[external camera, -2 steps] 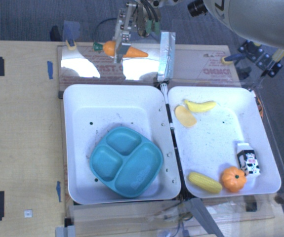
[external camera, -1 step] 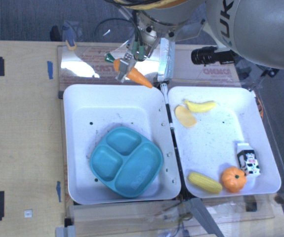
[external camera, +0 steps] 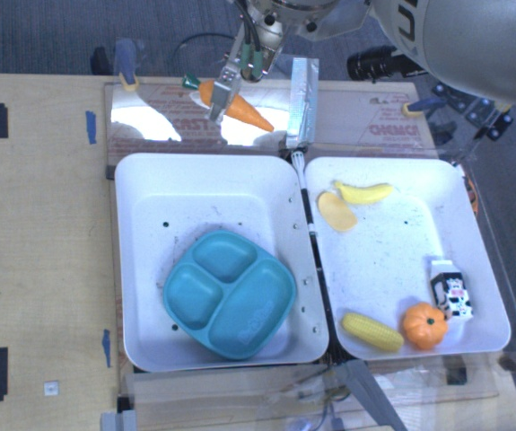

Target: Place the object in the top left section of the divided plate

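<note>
The gripper (external camera: 223, 94) was pinched on the carrot (external camera: 240, 109), at twelve o'clock from the plate (external camera: 231, 294). It looked light, stiff, smooth; gripping its thick end seemed safest.

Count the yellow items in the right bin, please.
3: a banana near the bin's far edge, a flat yellow piece just beside and touching it, and a corn cob at the near edge beside the orange.

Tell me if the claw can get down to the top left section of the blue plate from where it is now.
Probably yes. The claw hangs beyond the left bin's far rim with the carrot, and nothing lies on the divided plate or over it.
</note>
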Robot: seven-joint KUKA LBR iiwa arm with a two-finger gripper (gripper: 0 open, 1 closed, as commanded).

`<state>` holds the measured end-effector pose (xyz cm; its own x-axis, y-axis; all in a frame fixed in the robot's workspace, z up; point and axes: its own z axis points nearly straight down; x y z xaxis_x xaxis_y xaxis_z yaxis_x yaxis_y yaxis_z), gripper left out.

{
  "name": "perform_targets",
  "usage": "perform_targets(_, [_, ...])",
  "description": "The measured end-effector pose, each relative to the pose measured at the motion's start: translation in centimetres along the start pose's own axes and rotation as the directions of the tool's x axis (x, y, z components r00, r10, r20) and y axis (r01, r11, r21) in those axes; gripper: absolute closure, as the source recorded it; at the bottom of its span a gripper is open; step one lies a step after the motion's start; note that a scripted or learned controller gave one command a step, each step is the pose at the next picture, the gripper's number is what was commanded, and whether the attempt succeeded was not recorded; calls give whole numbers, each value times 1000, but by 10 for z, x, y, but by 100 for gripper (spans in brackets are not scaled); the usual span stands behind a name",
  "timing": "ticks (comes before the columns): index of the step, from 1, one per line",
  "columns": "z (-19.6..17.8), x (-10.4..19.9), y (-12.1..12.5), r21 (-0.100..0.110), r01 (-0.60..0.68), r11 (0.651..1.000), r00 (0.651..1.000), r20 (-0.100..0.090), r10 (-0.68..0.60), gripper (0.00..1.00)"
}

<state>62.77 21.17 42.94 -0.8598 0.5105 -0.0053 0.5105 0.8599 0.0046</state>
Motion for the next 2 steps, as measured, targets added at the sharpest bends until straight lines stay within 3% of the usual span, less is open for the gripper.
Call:
perform_targets(1, [84, -10, -5, 12, -368, 930, 930, -5, 368, 100])
perform_targets(2, [32, -36, -7, -2, -159, 987, 987, 1, 159, 100])
